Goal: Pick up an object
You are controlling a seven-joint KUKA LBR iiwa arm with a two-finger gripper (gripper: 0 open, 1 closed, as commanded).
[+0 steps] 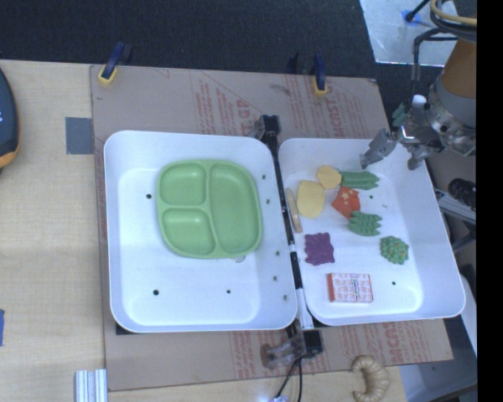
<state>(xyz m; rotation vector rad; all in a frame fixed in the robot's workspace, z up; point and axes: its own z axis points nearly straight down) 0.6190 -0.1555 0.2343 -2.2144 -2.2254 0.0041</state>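
Looking down at the right bin (pixel 436 224), you had the jaws (pixel 396 147) hanging over its far right corner, spread apart and holding nothing. One finger (pixel 375 152) slanted toward the bin's middle; the other sat nearer the wrist.

The nearest candidate was the green pod (pixel 359 179), lying just below and to the camera's left of the jaws, apart from them. Its long axis ran roughly left to right across the bin, so I judged a grip would have needed the fingers set across that axis, closing on its narrow width.

Touching the pod's left end was a yellow piece (pixel 328 176), and just beneath sat the red piece (pixel 345 200), so you had little room on that side. Farther off lay a larger yellow piece (pixel 310 198), a leafy green piece (pixel 365 222), a purple cluster (pixel 318 248), a round green piece (pixel 393 249) and a small printed box (pixel 350 287).

The left bin (pixel 126 249) held a green divided plate (pixel 210 208), well apart from the jaws.
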